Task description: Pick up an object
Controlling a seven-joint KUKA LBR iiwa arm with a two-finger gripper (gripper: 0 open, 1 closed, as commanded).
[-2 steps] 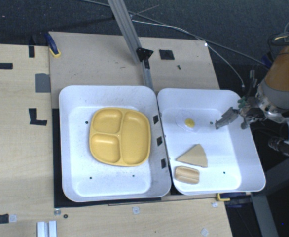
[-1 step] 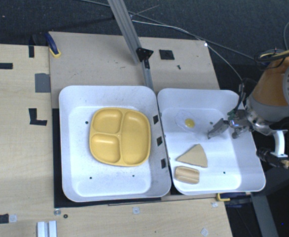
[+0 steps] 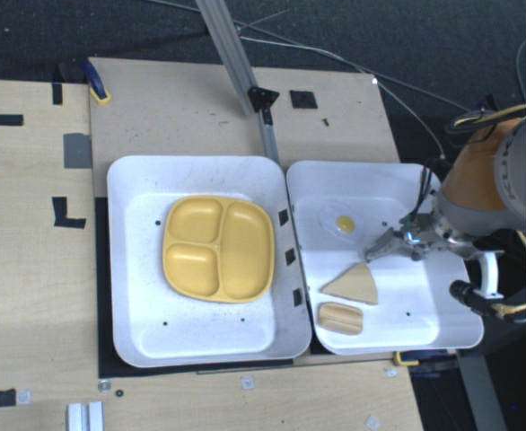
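Note:
In the right bin [image 3: 425, 330] lie three small objects. A tan wedge [image 3: 354, 285] sits near the middle, with a tan rounded block [image 3: 340, 318] just in front of it. A small yellow disc [image 3: 345, 224] rests toward the back left. My gripper [image 3: 387, 244] reaches in from the right, low over the bin floor, and its tip is just above and to the right of the wedge. Nothing shows in its grasp. The left bin [image 3: 137, 330] bears a yellow divided plate [image 3: 219, 248].
A slanted metal post [image 3: 236, 52] rises behind the seam between the bins. The grey and orange arm [image 3: 483, 182] hangs over the right bin's right rim. Cables run across the dark floor at the back. Black clips [image 3: 288, 257] sit along the divider.

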